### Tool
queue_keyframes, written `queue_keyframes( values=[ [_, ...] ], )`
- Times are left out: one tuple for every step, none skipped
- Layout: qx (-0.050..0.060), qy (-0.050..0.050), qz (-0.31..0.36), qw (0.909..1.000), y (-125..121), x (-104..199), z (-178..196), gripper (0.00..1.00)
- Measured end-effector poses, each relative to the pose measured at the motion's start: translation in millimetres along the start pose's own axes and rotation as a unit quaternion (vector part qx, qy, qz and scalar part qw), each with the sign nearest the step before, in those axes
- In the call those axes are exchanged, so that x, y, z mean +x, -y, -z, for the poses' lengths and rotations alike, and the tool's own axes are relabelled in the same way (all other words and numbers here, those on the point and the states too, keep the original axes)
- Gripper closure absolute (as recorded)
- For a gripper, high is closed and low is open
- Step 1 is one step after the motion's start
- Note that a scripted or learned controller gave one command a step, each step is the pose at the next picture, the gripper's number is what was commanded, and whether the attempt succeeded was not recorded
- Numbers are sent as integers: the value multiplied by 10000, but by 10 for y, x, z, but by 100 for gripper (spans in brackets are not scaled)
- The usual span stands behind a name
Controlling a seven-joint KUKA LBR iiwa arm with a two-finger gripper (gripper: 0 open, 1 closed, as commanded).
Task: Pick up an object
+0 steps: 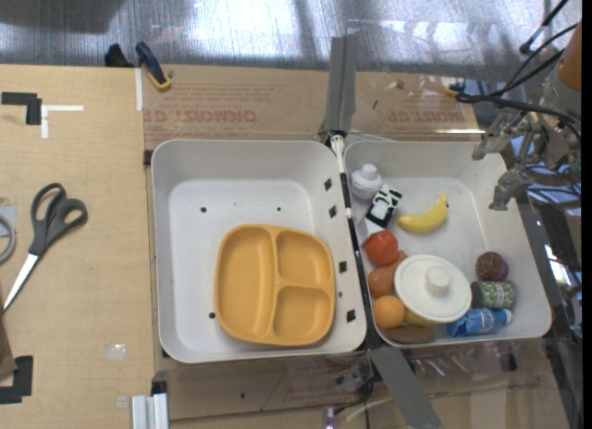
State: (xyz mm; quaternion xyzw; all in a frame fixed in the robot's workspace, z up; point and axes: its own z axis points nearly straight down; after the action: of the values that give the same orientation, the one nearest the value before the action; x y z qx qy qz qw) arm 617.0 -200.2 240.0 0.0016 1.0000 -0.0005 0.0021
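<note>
The right bin (pixel 462 170) holds a yellow banana (pixel 425 217), a small white bottle (pixel 367 178), a black-and-white item (pixel 383 205), a red tomato (pixel 380 248), two orange fruits (pixel 389 311), a white lidded bowl (pixel 432 287), a dark purple fruit (pixel 491 265), a green can (pixel 495 293) and a blue bottle (pixel 481 321). My gripper (pixel 497 170) hangs over the bin's far right corner, up and to the right of the banana. It is open, with nothing between its fingers.
A yellow divided plate (pixel 275 284) lies in the left bin (pixel 185 233). Scissors (pixel 42 224) rest on the bench at the left. A blue and yellow clamp (pixel 153 65) sits at the back. Cables (pixel 518 94) run along the right side.
</note>
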Motion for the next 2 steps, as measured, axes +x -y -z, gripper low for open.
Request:
queue_keyframes(
  values=[
    [-3, -5, -413, 9991, -246, -180, -1334, 0],
    [-1, -10, -1196, 9928, -640, 94, -1472, 0]
  ],
)
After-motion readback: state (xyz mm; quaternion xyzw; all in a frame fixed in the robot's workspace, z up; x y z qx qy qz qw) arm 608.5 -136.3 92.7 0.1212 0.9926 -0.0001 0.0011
